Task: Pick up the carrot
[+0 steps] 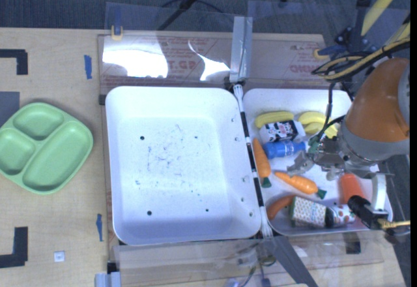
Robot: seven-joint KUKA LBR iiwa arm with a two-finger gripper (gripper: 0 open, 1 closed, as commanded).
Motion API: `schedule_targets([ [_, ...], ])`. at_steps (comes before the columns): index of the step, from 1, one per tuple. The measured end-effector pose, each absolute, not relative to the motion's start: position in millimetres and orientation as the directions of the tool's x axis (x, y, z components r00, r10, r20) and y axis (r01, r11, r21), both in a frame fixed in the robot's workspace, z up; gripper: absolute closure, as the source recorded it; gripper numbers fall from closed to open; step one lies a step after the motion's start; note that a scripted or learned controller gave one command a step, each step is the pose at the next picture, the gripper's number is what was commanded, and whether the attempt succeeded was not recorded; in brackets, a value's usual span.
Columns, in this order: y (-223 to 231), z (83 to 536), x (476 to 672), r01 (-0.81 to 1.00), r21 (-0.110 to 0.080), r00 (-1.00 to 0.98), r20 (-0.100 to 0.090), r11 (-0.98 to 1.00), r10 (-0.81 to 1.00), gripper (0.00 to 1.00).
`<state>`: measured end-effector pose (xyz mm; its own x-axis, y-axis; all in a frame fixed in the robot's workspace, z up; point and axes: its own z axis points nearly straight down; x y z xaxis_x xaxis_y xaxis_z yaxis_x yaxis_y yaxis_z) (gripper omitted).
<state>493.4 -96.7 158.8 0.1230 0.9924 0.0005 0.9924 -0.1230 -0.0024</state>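
Two carrots lie in the right bin (381,189). One carrot (261,158) points along the bin's left wall, its green end toward the front. The other carrot (297,182) lies slantwise in the middle, with its green stub at the right. My gripper (317,160) hangs low over the bin under the orange wrist band, just above and to the right of the slanted carrot. I see nothing held in it.
The right bin also holds two bananas (274,118), a blue bottle (285,148), a patterned bottle (313,213), an orange piece (280,204) and a red-orange item (350,185). The left bin (124,103) adjoins it. A green divided plate (44,146) sits far left.
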Motion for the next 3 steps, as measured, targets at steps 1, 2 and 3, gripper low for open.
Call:
schedule_targets([
  [1, -93, 120, 479.4, 0.992, 0.0, -0.129, 0.001, 0.129, 0.992, 0.0],
  [2, -131, 87, 499.1, 0.997, 0.004, -0.075, 0.001, 0.075, 0.997, 0.0],
  [3, -132, 97, 500.1, 0.997, 0.009, -0.072, -0.002, 0.072, 0.997, 1.0],
])
